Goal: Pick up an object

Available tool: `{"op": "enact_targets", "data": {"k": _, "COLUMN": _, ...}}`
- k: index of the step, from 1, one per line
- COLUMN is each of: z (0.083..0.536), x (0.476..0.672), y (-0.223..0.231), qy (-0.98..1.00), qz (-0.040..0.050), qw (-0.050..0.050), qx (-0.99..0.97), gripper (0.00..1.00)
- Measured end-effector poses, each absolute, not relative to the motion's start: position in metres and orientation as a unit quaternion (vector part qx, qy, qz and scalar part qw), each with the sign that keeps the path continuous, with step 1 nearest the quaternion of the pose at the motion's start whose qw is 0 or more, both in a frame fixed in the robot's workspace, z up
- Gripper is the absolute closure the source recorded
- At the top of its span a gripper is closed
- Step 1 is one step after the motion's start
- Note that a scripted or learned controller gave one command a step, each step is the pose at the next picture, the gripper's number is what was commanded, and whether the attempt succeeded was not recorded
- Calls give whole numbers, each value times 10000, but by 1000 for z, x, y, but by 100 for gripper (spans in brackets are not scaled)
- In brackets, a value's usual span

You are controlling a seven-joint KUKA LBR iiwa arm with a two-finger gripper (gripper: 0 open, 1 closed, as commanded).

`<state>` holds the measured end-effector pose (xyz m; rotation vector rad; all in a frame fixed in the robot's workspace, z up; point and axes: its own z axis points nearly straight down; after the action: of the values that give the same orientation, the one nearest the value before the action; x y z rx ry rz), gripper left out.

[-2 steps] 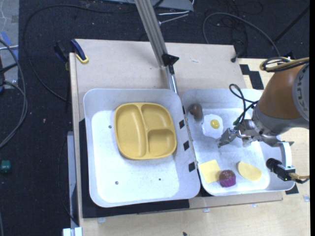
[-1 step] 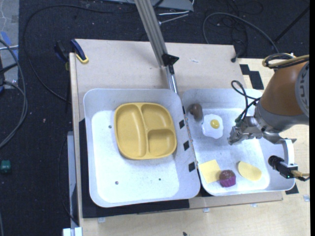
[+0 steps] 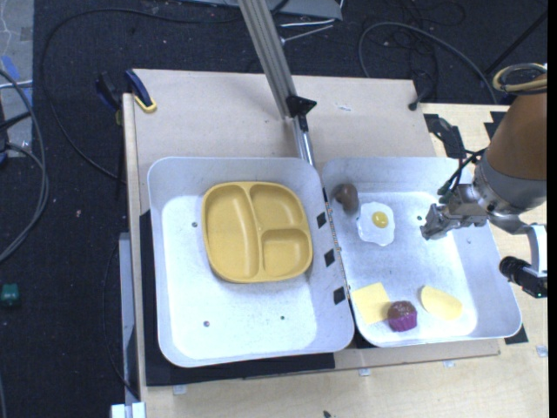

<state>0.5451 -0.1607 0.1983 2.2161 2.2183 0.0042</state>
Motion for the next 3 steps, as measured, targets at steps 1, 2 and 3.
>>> {"op": "enact_targets", "data": {"k": 1, "z": 240, "x": 546, "y": -161, "qy": 7080, "qz": 12, "qw": 27, "qx": 7062, "gripper": 100}}
{"op": "enact_targets", "data": {"k": 2, "z": 246, "x": 549, "y": -108, "qy": 7099, "qz": 10, "qw": 0, "qx": 7043, "gripper": 100}}
{"op": "enact_targets", "data": {"k": 3, "z": 236, "x": 556, "y": -49, "qy": 7099, "qz": 1, "qw": -6, "qx": 7043, "gripper": 100}}
